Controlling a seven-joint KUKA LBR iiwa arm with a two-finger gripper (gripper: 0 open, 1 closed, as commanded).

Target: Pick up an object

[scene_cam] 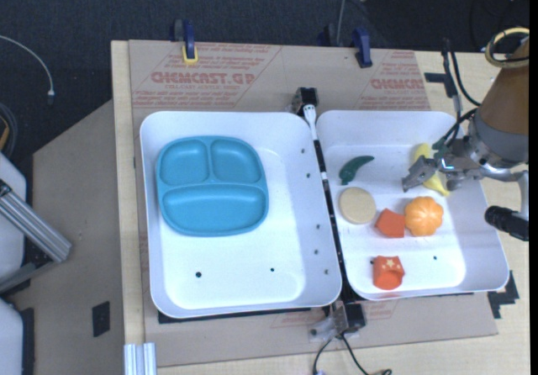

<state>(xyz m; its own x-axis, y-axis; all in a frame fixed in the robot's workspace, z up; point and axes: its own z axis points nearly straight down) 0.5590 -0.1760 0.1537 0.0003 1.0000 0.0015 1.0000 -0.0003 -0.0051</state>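
The right bin (471, 277) holds several toy foods. A green pepper (356, 166) lies at its upper left and a tan round disc (357, 205) sits below that. An orange-red wedge (389, 224) rests beside a round orange (424, 216). A red piece (387, 272) stands near the front wall. A yellow object (437, 187) lies at the upper right, partly covered by the arm. My gripper (430, 171) is low, right over that yellow object and just above the orange. Nothing is visibly lifted.
A blue divided plate (212, 185) lies in the left bin (244, 289). The arm's orange-banded wrist (508, 104) hangs over the right bin's far right side. Clamps (188, 39) and cables sit along the bench's back edge.
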